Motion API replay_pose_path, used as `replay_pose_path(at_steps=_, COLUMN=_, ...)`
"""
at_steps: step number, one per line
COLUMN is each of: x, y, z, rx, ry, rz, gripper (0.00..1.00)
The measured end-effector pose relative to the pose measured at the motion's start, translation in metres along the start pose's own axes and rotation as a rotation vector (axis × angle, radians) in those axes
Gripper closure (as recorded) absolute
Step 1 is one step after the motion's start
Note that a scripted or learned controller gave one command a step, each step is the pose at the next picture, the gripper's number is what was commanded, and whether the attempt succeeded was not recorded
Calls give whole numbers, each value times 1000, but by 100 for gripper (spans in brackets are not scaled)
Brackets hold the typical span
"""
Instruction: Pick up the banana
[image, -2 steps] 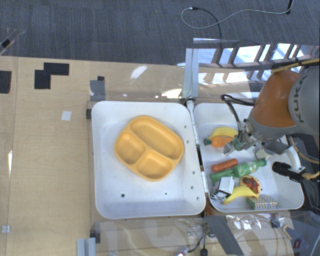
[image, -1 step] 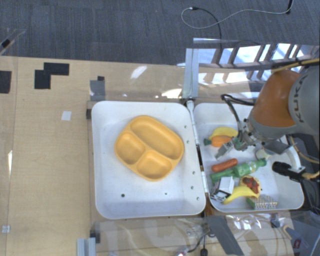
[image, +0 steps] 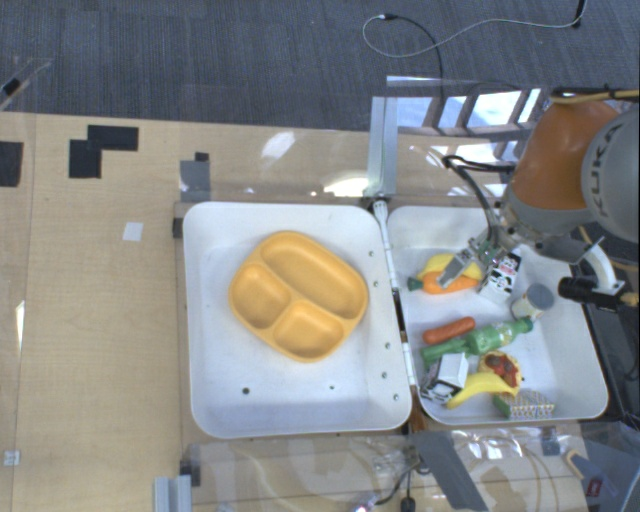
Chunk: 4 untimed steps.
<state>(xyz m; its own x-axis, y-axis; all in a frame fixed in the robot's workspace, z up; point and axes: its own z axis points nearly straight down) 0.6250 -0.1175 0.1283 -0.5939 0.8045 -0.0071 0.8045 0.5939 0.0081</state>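
From the camera view, you would have judged the task barely started. The banana (image: 477, 386) lay in the right bin (image: 590, 395), at about 6 o'clock in that bin, its curve running from low left up toward the strawberry-like red piece (image: 503, 368) it touched. Nothing had lifted it; it rested on the bin floor just beside a small dark-and-white packet (image: 447, 372).

The gripper (image: 472, 262) was well apart from it, up at about 11 o'clock in the same bin, low over an orange carrot-like toy (image: 452, 283) and a yellow piece (image: 437, 266). Its fingers (image: 459, 268) looked parted, with nothing clearly between them, though the angle made that hard to confirm.

The left bin (image: 210, 400) held the yellow divided plate (image: 298, 295).

What was left, in your terms: move toward 6 o'clock, descend, close on the banana, lift.
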Motion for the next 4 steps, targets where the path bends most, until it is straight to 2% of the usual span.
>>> replay_pose_path(at_steps=1, x=-20, y=34, z=12, rx=-12, ry=-14, rz=-194, gripper=0)
replay_pose_path(at_steps=2, x=-20, y=39, z=-1, rx=-27, ry=-26, rz=-196, gripper=100)
replay_pose_path(at_steps=3, x=-18, y=38, z=0, rx=-21, ry=-16, rz=-198, gripper=0)
replay_pose_path(at_steps=4, x=34, y=39, z=-60, rx=-1, ry=0, rz=-151, gripper=0)
